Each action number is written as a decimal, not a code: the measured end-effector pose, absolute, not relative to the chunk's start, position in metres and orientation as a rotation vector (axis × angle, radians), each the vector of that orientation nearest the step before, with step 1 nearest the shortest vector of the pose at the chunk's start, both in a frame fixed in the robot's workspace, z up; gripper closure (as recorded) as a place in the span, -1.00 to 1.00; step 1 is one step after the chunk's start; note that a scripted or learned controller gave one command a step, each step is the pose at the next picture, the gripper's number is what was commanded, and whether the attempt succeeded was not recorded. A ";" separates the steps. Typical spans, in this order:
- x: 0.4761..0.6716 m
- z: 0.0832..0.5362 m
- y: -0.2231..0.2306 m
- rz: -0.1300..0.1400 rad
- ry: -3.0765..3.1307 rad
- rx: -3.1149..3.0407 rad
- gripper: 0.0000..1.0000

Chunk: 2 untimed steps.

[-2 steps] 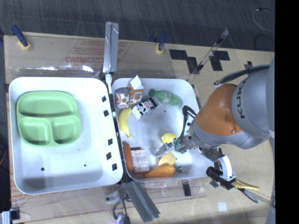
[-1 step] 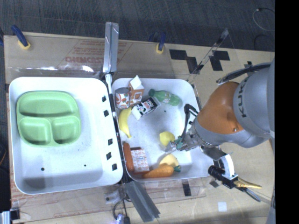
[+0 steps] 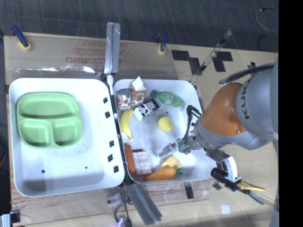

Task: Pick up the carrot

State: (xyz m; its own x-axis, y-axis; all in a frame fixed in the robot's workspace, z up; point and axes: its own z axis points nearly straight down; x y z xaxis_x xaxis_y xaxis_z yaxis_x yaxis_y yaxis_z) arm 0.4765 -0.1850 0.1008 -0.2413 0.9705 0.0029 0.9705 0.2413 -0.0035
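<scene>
The carrot (image 3: 162, 175) lies along the near wall of the right bin (image 3: 201, 100), its green stub end pointing right, apart from the end effector. Just above the carrot sits a pale yellow item (image 3: 171, 162), partly hidden by it and hard to name. To the carrot's left is a packet (image 3: 141, 161) with a red label, and beside that, against the bin's left wall, a thin orange-red stick (image 3: 129, 158) whose kind I cannot make out.

The end effector (image 3: 169, 149) hangs above and right of the carrot, over the bin floor. It is small and blurred, and the grey-and-orange arm (image 3: 227, 117) covers the wrist behind it, so I cannot tell whether it is apart or together; nothing is seen clamped in it.

Further up from the carrot are a lemon (image 3: 164, 123), a banana (image 3: 126, 124), a black-and-white carton (image 3: 147, 108), a green bottle (image 3: 167, 99), and a can (image 3: 124, 100) beside a small orange carton (image 3: 138, 93); the labels are too small to read.

Far left of the carrot, the left bin (image 3: 61, 174) holds a green divided tray (image 3: 49, 119). Both bins rest on the bench (image 3: 142, 51). The arm is cut off at the view's right.
</scene>
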 end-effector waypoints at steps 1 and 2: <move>0.477 0.110 -0.185 0.002 -2.476 -1.926 1.00; 0.477 0.110 -0.185 0.002 -2.477 -1.925 -1.00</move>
State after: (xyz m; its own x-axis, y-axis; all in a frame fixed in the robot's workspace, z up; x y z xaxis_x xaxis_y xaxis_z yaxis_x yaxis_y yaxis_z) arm 0.4772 -0.1845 0.1104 -0.2466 0.9691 0.0025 0.9691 0.2467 -0.0038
